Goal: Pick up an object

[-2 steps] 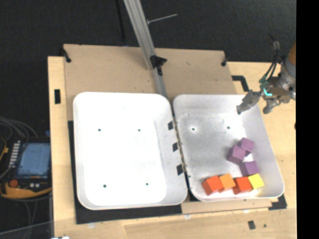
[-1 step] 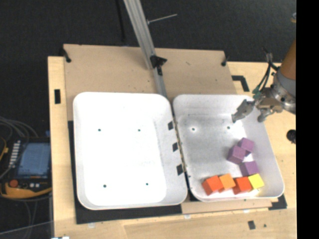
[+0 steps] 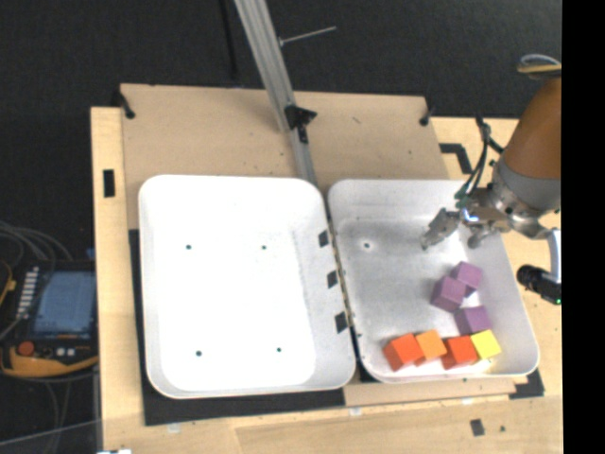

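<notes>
Pickup not done yet: tool (image 3: 456, 232) hangs w/ fingers spread and nothing between them, upper right of the right bin (image 3: 378, 253), while blocks (purple (image 3: 456, 287), orange (image 3: 406, 350), yellow (image 3: 486, 344)) sit untouched toward the bin's lower right.
</notes>
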You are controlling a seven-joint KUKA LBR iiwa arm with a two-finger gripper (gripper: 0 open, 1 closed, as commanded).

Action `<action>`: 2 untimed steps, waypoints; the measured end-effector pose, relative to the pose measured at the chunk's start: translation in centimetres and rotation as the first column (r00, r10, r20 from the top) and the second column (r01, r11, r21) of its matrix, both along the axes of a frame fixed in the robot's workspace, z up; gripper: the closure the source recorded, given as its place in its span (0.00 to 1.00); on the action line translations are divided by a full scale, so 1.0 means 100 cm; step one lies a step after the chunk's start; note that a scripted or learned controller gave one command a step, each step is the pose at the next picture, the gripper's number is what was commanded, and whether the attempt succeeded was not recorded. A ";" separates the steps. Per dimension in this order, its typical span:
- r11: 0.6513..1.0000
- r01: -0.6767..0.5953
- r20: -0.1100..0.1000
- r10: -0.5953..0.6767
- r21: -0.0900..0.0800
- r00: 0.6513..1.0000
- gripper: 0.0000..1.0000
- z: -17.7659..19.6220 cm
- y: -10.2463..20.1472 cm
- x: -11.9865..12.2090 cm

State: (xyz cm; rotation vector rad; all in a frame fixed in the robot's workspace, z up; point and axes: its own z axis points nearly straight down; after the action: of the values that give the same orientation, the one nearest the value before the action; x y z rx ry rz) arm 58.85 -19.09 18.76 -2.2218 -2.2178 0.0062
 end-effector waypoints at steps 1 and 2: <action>1.000 0.001 0.001 -0.001 -0.001 1.000 0.00 -0.045 -0.001 -0.008; 1.000 0.005 0.010 -0.005 0.000 1.000 1.00 -0.030 -0.002 -0.005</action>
State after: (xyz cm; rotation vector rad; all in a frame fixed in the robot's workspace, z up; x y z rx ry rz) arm 58.32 -19.25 15.71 -2.2329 -2.2169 -0.0050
